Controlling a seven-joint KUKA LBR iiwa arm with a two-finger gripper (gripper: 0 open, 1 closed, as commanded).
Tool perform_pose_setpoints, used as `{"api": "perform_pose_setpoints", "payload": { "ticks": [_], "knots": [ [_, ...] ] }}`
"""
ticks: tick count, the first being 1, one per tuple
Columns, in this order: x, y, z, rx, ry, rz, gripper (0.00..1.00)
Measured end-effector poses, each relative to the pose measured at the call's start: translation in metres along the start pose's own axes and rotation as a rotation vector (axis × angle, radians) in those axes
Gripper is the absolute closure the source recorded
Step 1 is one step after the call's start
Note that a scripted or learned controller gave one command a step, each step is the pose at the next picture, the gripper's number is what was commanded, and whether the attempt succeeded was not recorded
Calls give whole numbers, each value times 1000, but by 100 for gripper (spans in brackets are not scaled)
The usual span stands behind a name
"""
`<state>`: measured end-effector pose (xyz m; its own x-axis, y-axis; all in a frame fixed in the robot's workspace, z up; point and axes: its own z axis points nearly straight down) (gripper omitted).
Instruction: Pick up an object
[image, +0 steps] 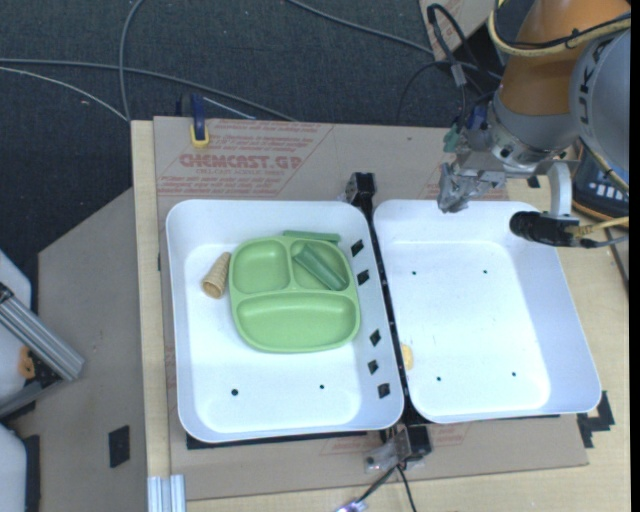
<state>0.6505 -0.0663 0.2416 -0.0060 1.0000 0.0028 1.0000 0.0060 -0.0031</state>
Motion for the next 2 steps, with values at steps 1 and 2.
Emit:
{"api": "perform_pose_setpoints", "payload": {
  "ticks": [1, 2],
  "knots": [
    [52, 2, 11, 0, 0, 0, 100],
    [109, -3, 2, -3, 0, 0, 100]
  ]
}}
